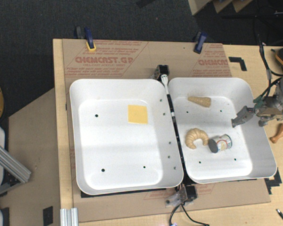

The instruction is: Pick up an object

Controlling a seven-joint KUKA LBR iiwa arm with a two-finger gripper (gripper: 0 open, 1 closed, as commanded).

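Observation:
The right bin [245, 91] holds three things. A tan croissant [196, 137] lies near its middle. A small silver can [220, 143] lies on its side, touching the croissant's right end. A tan cone-shaped piece [199, 100] rests toward the back. A flat yellow square [137, 114] lies in the left bin [85, 140]. My gripper [237, 121] hangs over the right bin's right side. It is right of and slightly above the can, apart from every object, and nothing shows in its grasp.
The two bins sit on a brown board [132, 55], held at the back by blue clamps [89, 37]. A black hinge strip [172, 121] runs between the bins. Cables [266, 67] trail by the arm at the right edge.

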